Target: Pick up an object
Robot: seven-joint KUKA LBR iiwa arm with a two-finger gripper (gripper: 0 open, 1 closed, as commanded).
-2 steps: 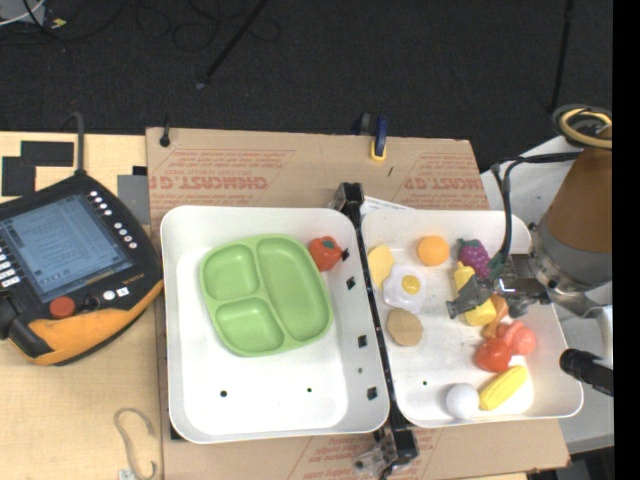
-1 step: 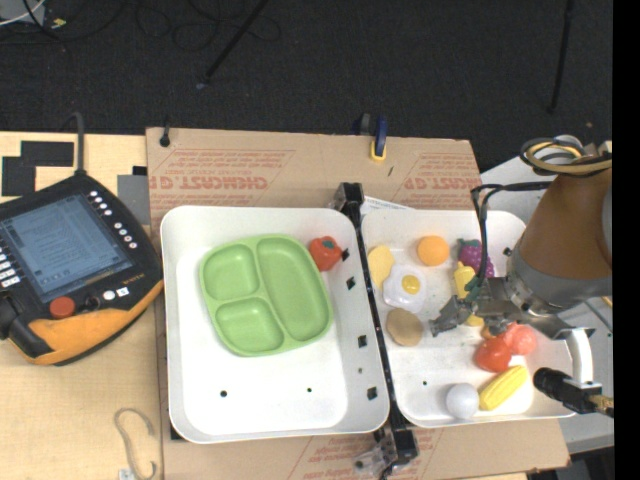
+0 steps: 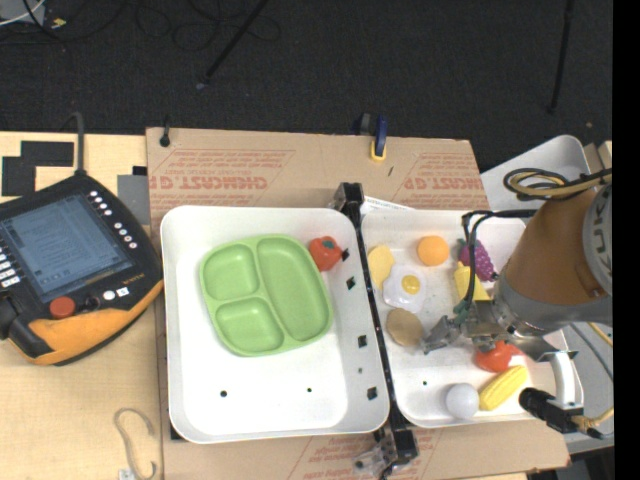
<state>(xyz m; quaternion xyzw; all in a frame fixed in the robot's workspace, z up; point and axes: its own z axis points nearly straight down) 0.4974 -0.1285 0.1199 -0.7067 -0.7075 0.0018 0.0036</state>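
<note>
In the right white bin (image 3: 420,393), the grey gripper (image 3: 447,332) hangs low, whether its fingers are apart I cannot tell. A round brown toy (image 3: 403,325) lies just at its nine o'clock, a red toy tomato (image 3: 496,356) at four.

From my screen I see a pale wooden desk (image 3: 80,408) under a sheet of printed cardboard (image 3: 260,168). Behind the cardboard lies dark carpet (image 3: 320,58) with black cables (image 3: 150,8) trailing over it. Left of the cardboard sits a control tablet (image 3: 70,258) with an orange grip.
</note>
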